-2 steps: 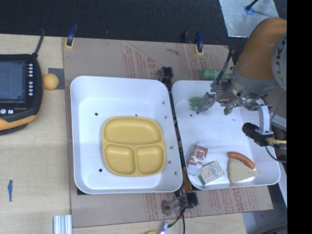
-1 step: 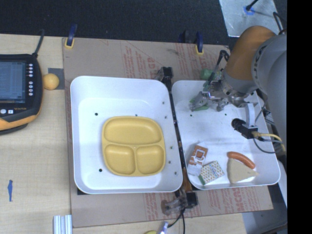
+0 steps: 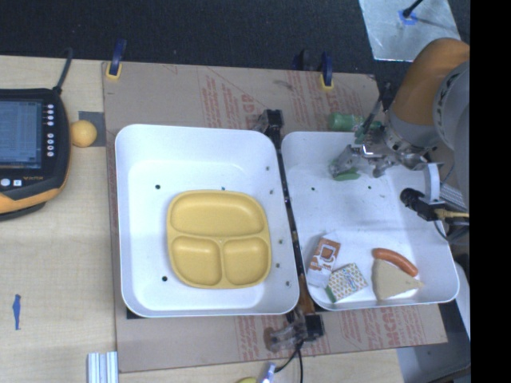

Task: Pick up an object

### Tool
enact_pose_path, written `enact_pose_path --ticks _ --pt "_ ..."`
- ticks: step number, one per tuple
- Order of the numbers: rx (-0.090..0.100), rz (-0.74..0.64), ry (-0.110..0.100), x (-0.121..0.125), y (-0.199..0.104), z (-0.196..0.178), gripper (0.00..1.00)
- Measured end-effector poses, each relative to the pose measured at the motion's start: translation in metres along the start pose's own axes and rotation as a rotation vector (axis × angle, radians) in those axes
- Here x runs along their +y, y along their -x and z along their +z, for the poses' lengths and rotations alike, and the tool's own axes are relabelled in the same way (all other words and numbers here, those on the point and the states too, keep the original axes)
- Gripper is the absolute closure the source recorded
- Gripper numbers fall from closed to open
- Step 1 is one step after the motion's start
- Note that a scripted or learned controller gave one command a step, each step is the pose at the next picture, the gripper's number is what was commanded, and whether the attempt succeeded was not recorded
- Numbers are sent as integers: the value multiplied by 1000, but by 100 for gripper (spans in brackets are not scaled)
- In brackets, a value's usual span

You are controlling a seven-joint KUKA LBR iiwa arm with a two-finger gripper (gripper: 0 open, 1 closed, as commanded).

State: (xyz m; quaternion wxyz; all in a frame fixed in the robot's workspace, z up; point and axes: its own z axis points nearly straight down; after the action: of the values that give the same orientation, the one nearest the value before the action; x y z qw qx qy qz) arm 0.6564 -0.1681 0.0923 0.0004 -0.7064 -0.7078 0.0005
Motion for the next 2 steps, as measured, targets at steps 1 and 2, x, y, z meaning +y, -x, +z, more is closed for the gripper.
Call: enact_pose_path --ticks 1,2 --pt "1 -3 -2 1 0 -14 100" --pt "0 0 0 -45 21 -89 100"
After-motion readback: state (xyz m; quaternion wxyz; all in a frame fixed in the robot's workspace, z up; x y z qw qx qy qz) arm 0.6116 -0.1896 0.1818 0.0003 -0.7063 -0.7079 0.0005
